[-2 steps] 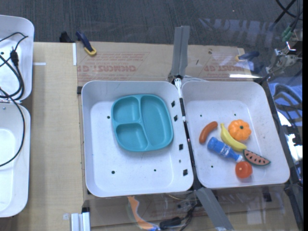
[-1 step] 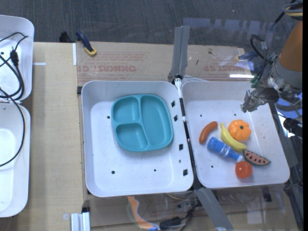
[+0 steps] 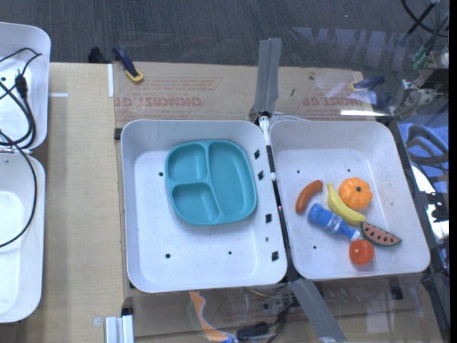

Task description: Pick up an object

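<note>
Packed tight around the curved yellow plastic banana point(image 3: 344, 204), the small orange pumpkin point(image 3: 355, 192) and blue bottle point(image 3: 332, 222) touch it, so a grab there could snag two or slip.

Robotics lab bench, two white bins point(image 3: 136, 213) clamped on cardboard point(image 3: 186, 98), loose black cables point(image 3: 21, 113), toy food point(image 3: 343, 209)

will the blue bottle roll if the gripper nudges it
Probably: the blue bottle looks cylindrical and lies on its side. The banana touching it may block rolling that way. Its smooth surface might slip between fingers.
</note>
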Controlling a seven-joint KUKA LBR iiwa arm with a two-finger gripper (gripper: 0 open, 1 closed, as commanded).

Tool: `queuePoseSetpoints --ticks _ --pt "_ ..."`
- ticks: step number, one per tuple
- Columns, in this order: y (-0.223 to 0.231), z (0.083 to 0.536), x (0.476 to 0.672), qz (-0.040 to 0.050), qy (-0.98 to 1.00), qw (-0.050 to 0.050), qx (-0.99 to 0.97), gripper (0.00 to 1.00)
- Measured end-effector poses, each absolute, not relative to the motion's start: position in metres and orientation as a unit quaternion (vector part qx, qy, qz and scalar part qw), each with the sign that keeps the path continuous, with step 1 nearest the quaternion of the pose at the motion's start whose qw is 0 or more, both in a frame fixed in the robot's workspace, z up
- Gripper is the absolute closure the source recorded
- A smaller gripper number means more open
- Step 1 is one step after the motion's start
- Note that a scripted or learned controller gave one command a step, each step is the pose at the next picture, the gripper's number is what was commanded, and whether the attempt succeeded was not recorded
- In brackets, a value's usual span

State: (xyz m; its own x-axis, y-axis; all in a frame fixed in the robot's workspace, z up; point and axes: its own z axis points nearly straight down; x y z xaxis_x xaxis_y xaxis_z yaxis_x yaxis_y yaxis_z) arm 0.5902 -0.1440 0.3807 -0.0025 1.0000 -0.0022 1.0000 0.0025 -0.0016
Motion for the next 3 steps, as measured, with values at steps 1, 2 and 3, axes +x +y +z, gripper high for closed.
queuePoseSetpoints --ticks 1,2,3 --pt "-0.132 0.282 0.54 -0.0019 0.707 -0.001 0.708 1.0" --pt "-0.17 0.37 0.581 -0.0011 0.707 0.0 0.707 1.0" --pt "-0.136 0.285 0.51 -0.0017 0.706 -0.001 0.708 1.0"
